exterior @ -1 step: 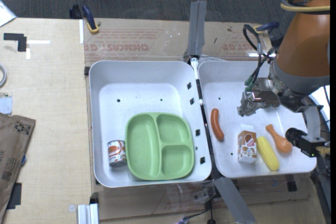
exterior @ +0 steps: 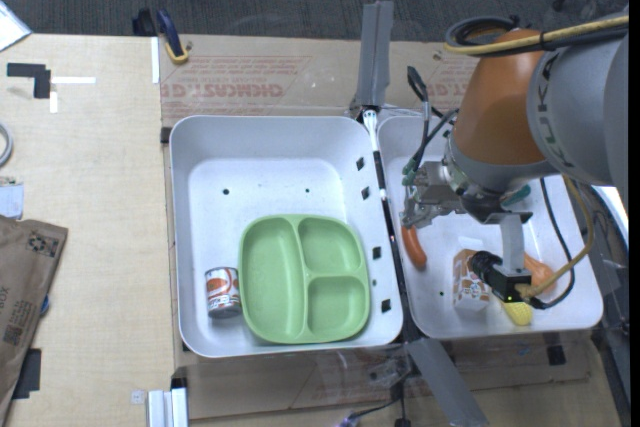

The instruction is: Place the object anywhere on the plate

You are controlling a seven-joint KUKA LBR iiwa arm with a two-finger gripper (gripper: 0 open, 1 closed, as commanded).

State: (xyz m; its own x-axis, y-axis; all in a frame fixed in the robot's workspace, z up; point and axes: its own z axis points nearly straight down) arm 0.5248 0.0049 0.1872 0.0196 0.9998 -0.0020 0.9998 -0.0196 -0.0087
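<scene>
While the plate (exterior: 300, 280) lies bare, my claw (exterior: 412, 217), apart or together I cannot tell, hangs by the orange stick (exterior: 415, 248) in the right bin (exterior: 440, 307).

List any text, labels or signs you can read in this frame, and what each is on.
"CHEMCAT...", red print, upside down, on the cardboard; the rest is unclear.
Recycling sign on the brown paper bag.
Can label and packet print: too blurred to read.
Dark letters on the grey arm link: cut off, unreadable.
</scene>
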